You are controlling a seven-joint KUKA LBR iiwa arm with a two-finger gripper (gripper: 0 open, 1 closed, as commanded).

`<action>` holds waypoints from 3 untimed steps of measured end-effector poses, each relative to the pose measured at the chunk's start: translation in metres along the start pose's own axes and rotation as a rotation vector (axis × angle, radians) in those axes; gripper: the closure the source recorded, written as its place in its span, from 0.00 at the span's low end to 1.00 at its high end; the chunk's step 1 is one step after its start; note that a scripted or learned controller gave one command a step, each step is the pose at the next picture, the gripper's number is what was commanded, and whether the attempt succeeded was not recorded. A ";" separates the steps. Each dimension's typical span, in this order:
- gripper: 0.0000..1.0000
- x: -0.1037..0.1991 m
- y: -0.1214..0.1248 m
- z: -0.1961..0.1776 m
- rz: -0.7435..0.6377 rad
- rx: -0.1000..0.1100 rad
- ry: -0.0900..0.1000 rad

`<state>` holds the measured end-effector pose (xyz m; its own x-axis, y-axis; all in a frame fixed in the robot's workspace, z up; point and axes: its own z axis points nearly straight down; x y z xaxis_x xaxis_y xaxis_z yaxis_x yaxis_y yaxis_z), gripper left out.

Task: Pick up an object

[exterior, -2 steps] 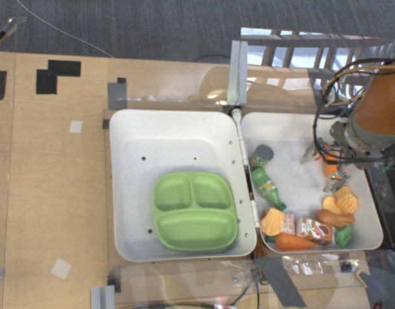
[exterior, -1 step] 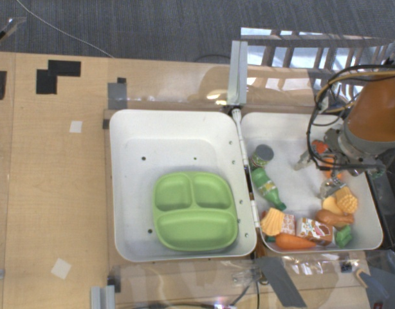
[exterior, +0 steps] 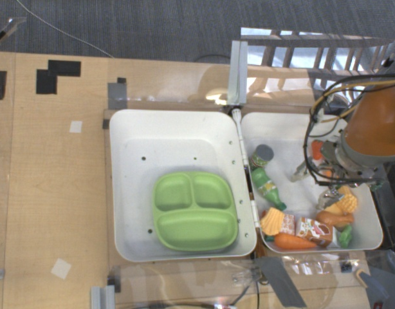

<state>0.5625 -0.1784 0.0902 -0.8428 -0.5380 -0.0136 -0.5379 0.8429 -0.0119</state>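
Heaped in right bin's near corner: carrot, cheese, snack packet; green bottle lying beside, cap up-frame.

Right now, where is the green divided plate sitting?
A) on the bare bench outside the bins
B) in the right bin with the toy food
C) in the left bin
C: the green divided plate lies flat in the left bin, while the toy food is piled in the right bin.
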 end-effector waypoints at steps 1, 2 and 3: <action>0.00 -0.044 -0.059 0.003 -0.117 -0.005 0.003; 0.00 -0.009 -0.037 0.002 -0.130 -0.005 0.003; 0.00 0.040 -0.006 0.000 -0.118 -0.002 0.001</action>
<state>0.5325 -0.2052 0.0902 -0.7734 -0.6338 -0.0113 -0.6337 0.7735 -0.0116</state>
